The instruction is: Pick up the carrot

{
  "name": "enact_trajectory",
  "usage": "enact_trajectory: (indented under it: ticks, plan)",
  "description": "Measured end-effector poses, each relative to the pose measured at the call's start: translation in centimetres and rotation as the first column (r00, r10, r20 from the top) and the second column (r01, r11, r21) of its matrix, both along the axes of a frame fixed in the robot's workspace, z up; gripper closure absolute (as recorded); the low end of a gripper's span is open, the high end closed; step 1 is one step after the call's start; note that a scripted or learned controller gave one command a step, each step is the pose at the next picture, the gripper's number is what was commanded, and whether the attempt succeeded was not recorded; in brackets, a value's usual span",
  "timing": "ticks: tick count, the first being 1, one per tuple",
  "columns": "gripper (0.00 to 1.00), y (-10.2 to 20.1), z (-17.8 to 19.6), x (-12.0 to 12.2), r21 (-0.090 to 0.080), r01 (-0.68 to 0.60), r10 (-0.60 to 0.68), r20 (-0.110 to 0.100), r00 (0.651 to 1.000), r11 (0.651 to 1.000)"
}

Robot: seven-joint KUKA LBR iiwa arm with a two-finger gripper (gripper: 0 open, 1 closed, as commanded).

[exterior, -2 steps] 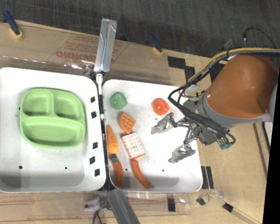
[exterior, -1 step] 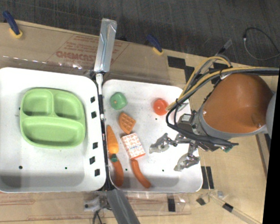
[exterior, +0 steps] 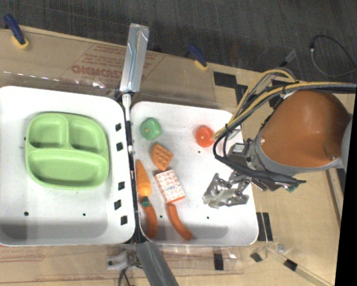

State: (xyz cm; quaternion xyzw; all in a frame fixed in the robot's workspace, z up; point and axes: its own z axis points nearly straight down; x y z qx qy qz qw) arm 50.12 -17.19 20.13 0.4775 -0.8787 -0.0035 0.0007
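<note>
The gripper [exterior: 225, 194] hangs low over the right bin [exterior: 240, 222], and whether its jaws are released or clenched I cannot tell from this slant; nothing shows between them. The carrot [exterior: 142, 178] lies well off to the jaws' left, along the bin's left wall, just beside a small patterned box [exterior: 169, 185]. This looks like the approach step: next it must cross leftward and line up with the carrot's length

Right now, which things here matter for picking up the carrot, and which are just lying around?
For the job:
carrot, by the right bin's left wall
pincer, over the right bin

Lying about:
green ball
orange ball
waffle
box
sausage
green tray, in the left bin
</note>
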Motion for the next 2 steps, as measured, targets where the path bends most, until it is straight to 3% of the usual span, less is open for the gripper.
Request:
enact_trajectory:
  ticks: [1,2]
  plan:
    - [1.00,-3.9,8.3,3.3,-0.005,-0.379,0.379,0.007,0.925,0.925]
    - [1.00,-2.3,-1.6,-2.1,0.002,-0.676,0.676,0.003,0.737,0.737]
